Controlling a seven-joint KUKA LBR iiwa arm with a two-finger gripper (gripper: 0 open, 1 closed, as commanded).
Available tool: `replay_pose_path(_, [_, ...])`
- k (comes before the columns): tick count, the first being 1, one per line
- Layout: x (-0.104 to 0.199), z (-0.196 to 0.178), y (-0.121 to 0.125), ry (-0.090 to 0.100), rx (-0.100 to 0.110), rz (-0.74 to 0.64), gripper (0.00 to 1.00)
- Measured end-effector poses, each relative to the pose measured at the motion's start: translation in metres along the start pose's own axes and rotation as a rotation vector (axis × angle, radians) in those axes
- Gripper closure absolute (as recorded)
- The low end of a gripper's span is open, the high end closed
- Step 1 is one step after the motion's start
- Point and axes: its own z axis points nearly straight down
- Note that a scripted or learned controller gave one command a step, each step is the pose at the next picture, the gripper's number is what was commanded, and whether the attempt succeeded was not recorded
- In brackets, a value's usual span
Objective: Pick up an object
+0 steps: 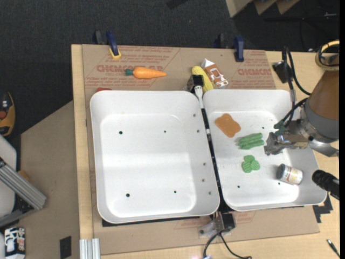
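Observation:
In the right bin [253,99] lie an orange-brown flat piece [227,125], a green ridged piece [250,141], a smaller green leafy piece [250,164] and a small white jar on its side [290,174]. My gripper [271,144] hangs low over the right bin, just right of the green ridged piece and above the jar. The grey arm with its orange band [326,104] comes in from the right. Nothing shows between the fingers.
The left bin [102,144] sits beside the right one. Behind the bins on the brown board lie a toy carrot [146,73], a yellow corn piece [198,74] and a small orange-white carton [214,75]. Blue clamps [239,48] hold the board's far edge.

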Motion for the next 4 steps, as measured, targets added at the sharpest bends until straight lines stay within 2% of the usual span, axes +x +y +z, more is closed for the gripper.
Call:
replay_pose_path(1, [0.034,0.016,-0.001,0.003,0.009,0.003,1.0])
replay_pose_path(2, [0.109,-0.042,0.038,0.001,-0.002,-0.002,1.0])
replay_pose_path(3, [0.175,-0.019,0.008,0.003,0.012,-0.001,1.0])
replay_pose_path(4, [0.224,-0.147,0.04,0.005,-0.011,-0.001,1.0])
